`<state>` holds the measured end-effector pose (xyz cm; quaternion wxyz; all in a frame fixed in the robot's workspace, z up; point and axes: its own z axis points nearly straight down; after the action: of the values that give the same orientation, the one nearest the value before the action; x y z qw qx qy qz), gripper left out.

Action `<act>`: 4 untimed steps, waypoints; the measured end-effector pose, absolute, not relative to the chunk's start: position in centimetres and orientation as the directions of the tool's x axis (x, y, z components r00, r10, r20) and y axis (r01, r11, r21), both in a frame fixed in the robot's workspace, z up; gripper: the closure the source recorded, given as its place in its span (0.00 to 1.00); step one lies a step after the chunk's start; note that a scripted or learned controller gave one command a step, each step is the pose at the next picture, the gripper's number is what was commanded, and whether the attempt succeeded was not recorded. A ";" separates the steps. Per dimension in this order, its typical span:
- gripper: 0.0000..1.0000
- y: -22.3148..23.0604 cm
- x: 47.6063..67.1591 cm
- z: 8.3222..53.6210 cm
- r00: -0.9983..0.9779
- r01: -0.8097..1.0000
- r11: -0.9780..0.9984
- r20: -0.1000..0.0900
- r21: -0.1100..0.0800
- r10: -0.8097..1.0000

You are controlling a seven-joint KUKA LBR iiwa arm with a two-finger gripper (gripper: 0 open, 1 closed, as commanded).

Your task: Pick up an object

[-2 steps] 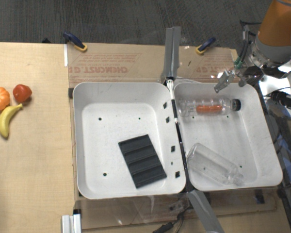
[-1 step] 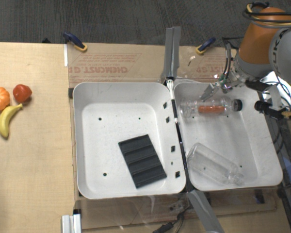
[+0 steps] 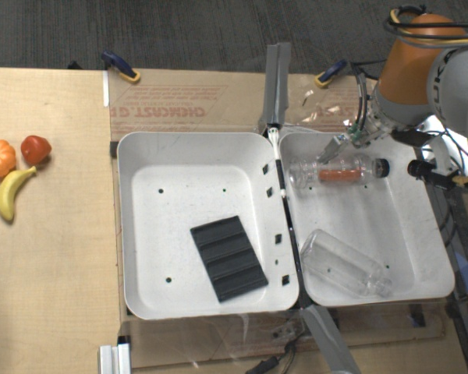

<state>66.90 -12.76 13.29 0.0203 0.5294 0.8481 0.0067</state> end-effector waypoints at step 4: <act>0.00 -12.9 67.0 12.9 -0.556 0.830 0.557 -0.038 0.022 0.830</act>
<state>67.00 -12.91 12.92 0.0222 0.4705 0.8821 0.0007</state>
